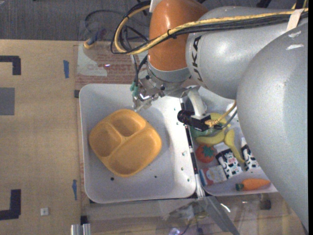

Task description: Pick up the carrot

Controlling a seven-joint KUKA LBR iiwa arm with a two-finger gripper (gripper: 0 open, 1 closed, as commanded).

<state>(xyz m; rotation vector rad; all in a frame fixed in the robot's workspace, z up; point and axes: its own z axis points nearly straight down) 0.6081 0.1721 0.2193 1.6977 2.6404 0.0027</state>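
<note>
The grey arm (254,77) reaches in from the right, its orange band (171,31) above the wrist, bent downward

Left bin (93,180) — orange divided plate (125,142). Right bin (230,190) — banana (215,138), tomato (205,153), black-and-white cartons (228,162).

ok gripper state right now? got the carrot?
Gripper: fingers too small and blurred to read, over the left bin by the yellow plate. Carrot lies in the right bin.
</note>
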